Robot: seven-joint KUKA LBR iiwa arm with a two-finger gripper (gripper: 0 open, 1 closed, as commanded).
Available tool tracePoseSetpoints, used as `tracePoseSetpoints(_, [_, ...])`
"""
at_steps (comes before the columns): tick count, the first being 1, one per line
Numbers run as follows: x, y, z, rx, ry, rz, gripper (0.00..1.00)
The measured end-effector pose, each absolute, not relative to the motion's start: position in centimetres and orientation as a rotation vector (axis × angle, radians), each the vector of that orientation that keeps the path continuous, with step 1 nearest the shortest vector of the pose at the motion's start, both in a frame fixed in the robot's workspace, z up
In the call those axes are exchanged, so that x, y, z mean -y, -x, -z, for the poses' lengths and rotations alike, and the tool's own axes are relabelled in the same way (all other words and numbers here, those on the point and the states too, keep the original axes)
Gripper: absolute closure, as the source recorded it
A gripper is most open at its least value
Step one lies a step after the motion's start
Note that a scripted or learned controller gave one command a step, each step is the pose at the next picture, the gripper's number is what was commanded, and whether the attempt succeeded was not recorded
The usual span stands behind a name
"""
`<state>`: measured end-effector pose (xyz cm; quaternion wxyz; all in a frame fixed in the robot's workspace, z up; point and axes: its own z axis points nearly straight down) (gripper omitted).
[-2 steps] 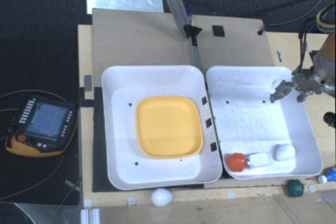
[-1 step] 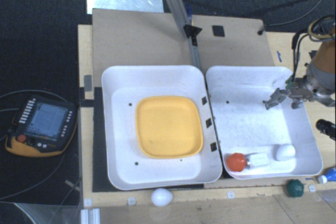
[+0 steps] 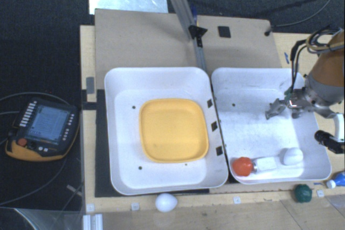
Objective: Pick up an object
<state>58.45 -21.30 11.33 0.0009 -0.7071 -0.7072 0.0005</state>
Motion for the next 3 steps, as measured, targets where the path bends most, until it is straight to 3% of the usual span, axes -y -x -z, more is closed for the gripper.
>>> tracePoseSetpoints(1, [21.3,-58.4,-9.0,2.221,2.221,-0.001,0.00])
tracePoseSetpoints(2, [21.3,-58.5,-10.2,2.224,2.223,0.002,1.00])
tracePoseSetpoints(3, [20.7,-58.7,-14.6,2.225,2.223,0.003,1.00])
